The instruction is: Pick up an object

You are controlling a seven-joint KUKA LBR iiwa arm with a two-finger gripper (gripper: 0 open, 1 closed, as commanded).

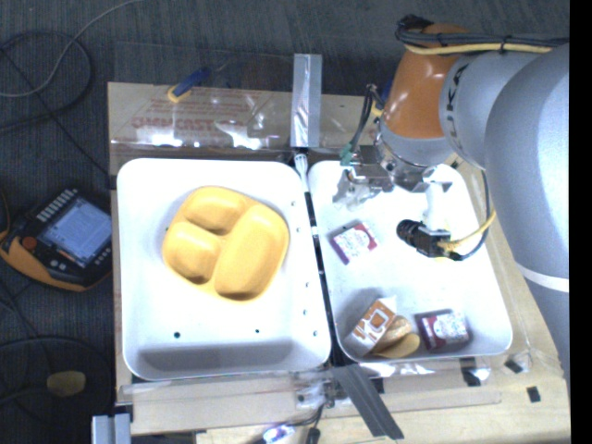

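My gripper (359, 185) hangs over the far left corner of the right bin (490, 285), below the arm's orange band. Just in front of it lies a small red and white packet (354, 241), apart from the gripper. Near the bin's front edge are an orange and brown packet (374, 323), a tan rounded piece (400, 345) and a dark red packet (442, 329), close together. A large yellow lumpy object (225, 240) sits in the middle of the left bin (148, 331).
The grey arm covers the right side of the right bin, with a black cable fitting (421, 235) hanging over it. A metal divider (307, 100) and clear plastic sheet (213, 118) lie behind the bins. A handheld controller (63, 239) rests on the floor at left.
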